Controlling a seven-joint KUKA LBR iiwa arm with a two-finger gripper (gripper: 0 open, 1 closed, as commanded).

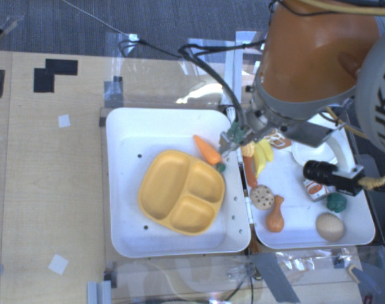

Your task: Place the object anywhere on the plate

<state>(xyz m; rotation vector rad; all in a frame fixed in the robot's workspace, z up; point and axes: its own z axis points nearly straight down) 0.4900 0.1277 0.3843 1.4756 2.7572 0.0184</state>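
Pincer: the gripper (230, 139) hangs over the upper right corner of the left bin (119, 189), just right of centre in the frame, under the big orange and grey arm (313, 43). Whether it is apart or together, I cannot tell; it is very close to the carrot, but a grasp is not visible.
Egg: a beige egg (330, 227) lies in the lower right corner of the right bin (365, 236), nearest to the bottom edge of the frame.
Drumstick: a brown-orange drumstick (276, 215) lies left of the egg, in the lower left part of the same bin.
Cookie: a round cookie (262, 197) with dark dots is just above the drumstick.
Green ball: a small green ball (336, 201) sits above the egg, near the right wall.
Plate: the yellow plate (180, 194) with three compartments lies in the middle of the left bin, and nothing is on it.
Can: a small red and white can (315, 190) is just left of the green ball.
Sausage: a long red sausage (249, 171) lies along the left wall of the right bin.
Banana: a yellow banana (262, 157) is just right of the sausage.
Carrot: the orange carrot (207, 149) lies tilted in the left bin, at the upper right rim of the plate and not yet on it.
Bench: the wooden bench (47, 170) has black marks (53, 73) in the upper left of the frame.
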